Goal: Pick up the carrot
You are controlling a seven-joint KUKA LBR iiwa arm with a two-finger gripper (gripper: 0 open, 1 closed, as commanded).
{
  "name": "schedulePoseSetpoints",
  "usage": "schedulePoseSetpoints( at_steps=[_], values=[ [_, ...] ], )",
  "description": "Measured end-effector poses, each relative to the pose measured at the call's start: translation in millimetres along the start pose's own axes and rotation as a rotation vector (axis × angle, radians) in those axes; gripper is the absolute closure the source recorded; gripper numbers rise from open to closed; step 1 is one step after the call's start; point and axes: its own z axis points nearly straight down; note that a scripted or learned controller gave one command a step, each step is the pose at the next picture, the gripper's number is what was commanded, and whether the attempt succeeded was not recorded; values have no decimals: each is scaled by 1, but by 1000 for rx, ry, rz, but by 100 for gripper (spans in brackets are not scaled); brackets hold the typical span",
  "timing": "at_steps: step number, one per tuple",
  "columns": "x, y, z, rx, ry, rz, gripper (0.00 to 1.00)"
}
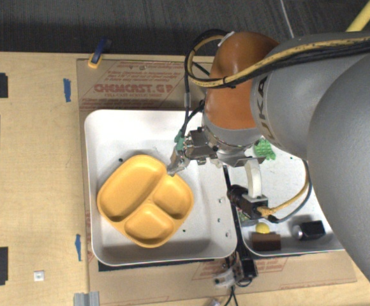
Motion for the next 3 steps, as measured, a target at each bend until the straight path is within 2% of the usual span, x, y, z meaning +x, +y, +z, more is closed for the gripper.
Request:
schedulePoseSetpoints(
  at_steps=[1, 2, 3],
  values=[
    [-27, -21, 104, -3, 6, 66, 0],
    [-29, 10, 116, 9, 13, -242, 0],
    [-34, 12, 103, 5, 5, -238, 100]
  ],
)
